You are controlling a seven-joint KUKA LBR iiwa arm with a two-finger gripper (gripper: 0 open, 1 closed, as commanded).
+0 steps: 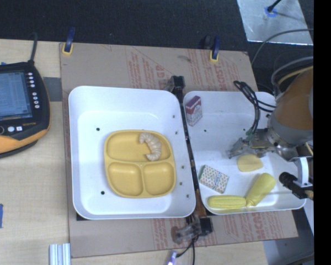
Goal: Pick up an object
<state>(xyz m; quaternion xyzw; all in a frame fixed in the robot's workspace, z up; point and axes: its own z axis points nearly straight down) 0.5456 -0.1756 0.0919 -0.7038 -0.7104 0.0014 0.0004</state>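
Fingers on your gripper (243,148): can't tell if they're wide or narrow, it's a dark blur low in the right bin (220,101), nothing visibly between them. Gripper sits toward that bin's right edge, just above and left of a pale yellow piece (250,163), very close; contact unclear. Your arm (292,106) comes in over the bin's right edge.

Along the right bin's bottom edge you've got a yellow corn cob (227,202) lying flat, with another yellow piece (261,189) tilted beside it at the right end, ends meeting. A patterned packet (214,178) lies near the bottom-left corner. A small red and white carton (193,110) stands near the top-left corner.

Left bin (88,109) holds a yellow divided plate (127,175) in the middle; a pale shrimp-like item (152,146) lies in its top compartment.

A tablet (14,106) sits at the bench's left edge.
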